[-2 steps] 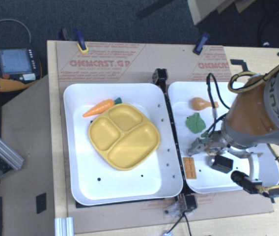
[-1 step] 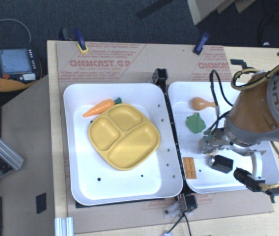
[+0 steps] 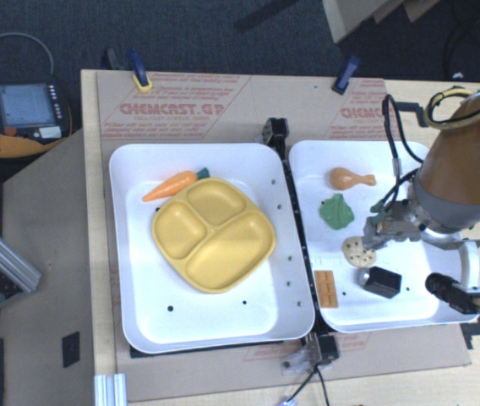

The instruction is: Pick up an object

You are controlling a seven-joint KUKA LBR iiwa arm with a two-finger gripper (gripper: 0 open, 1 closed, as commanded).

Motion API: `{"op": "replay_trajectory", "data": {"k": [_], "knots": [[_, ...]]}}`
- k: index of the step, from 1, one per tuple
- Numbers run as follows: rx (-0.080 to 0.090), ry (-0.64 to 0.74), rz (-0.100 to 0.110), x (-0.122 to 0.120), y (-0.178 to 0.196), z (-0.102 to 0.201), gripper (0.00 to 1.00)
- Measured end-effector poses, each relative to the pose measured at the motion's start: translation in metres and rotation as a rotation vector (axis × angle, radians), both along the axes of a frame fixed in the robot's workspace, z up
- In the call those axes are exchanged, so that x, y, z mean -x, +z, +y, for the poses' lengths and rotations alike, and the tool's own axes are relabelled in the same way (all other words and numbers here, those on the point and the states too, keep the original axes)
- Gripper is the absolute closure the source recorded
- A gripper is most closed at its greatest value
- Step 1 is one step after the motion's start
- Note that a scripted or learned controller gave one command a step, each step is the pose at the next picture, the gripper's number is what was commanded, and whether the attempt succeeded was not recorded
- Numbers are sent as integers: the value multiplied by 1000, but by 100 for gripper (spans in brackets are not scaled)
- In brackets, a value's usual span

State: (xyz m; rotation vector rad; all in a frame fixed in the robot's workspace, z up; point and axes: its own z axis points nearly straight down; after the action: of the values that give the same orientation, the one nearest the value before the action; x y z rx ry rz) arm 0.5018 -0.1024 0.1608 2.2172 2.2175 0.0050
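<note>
gripper (image 3: 373,233) just above cookie (image 3: 357,249) | fingers: cannot tell how wide, nothing seen held | risk: nudging cookie into black block (image 3: 383,282)

The brown cardboard sheet (image 3: 223,100) under the bins reads "CHEMCAST G.P." in red at far left, with a partial repeat at far right.

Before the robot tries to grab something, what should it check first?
1. Things to pick in the right bin: ok, chicken leg, green leaf, cookie, black block.
2. Gripper near a thing: ok, beside the cookie.
3. Holding anything: cannot tell.
4. Cookie free of neighbours: ok, apart from the leaf.
5. Carrot easy to grab: not ok, against the yellow plate.
</note>
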Motion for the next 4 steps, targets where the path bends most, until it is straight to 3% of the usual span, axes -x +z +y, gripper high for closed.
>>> {"op": "replay_trajectory", "data": {"k": [1,2,4], "knots": [[0,2,-1,1,52,10,100],[-2,0,8,0,42,10,100],[-4,7,9,-9,46,122,100]]}}
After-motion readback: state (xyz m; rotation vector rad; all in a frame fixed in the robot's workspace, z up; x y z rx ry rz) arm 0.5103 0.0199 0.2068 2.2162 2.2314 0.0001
